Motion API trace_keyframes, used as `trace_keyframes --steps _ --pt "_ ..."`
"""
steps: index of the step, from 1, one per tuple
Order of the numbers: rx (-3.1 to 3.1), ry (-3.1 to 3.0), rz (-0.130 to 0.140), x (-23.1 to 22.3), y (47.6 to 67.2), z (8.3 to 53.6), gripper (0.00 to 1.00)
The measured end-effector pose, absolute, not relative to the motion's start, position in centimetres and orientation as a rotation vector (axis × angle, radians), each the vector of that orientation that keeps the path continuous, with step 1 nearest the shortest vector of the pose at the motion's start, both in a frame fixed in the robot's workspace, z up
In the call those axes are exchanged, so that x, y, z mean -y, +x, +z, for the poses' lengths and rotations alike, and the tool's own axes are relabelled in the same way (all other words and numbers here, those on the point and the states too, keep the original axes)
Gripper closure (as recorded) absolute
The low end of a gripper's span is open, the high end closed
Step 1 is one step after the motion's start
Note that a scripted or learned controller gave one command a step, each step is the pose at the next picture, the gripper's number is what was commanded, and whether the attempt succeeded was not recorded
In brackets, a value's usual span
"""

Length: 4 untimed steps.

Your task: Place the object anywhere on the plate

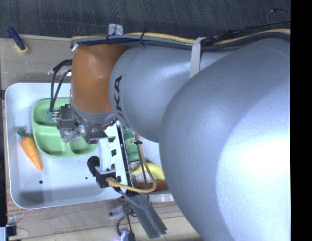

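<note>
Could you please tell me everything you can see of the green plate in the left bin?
The green plate is a light green, smooth, plastic-looking dish with rounded corners and a raised rim, divided by ridges into compartments. It lies flat on the floor of the left white bin, toward its upper middle. Its right part is hidden under the arm's orange band and wrist. The carrot lies just off its left edge, close beside the rim, not on it. The compartments that show look bare.
</note>
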State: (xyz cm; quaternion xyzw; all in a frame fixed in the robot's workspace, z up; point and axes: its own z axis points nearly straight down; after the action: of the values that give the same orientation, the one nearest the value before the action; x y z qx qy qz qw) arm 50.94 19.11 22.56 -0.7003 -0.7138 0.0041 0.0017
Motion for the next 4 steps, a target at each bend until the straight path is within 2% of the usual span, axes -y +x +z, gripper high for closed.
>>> trace_keyframes --steps 1,2,3,4 --pt "2.003 -2.415 0.016 -17.3 51.4 20.6 1.0" --pt "2.045 -2.382 0.01 -21.0 53.7 20.2 1.0" --pt "2.045 -2.382 0.01 -21.0 53.7 20.2 0.0" --pt "2.052 -2.372 0.02 -21.1 53.7 20.9 1.0"
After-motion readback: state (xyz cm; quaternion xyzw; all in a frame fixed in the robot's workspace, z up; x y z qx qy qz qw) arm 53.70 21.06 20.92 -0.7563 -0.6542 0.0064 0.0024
